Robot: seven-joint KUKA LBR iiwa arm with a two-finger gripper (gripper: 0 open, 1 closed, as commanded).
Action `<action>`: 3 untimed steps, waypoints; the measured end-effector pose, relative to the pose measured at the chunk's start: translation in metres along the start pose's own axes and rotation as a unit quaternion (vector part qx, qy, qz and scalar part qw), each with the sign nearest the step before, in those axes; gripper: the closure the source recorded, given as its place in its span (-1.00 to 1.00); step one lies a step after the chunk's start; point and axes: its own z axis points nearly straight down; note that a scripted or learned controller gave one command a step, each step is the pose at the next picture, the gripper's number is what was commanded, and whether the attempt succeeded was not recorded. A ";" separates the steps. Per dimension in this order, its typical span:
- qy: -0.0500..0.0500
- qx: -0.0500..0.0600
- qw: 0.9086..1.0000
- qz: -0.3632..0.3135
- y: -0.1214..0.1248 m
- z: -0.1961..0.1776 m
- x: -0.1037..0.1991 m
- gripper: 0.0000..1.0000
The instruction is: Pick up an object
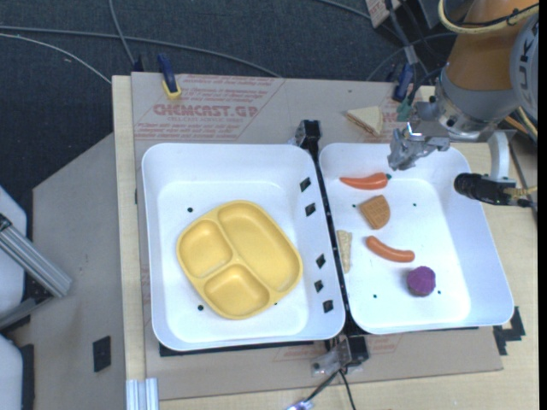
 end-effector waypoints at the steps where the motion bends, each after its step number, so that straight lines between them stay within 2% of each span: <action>1: 0.000 0.001 1.000 0.000 -0.013 0.012 0.061 1.00; 2: 0.000 0.001 1.000 0.000 -0.033 0.016 0.112 1.00; 3: -0.001 0.001 1.000 0.001 -0.032 0.024 0.157 1.00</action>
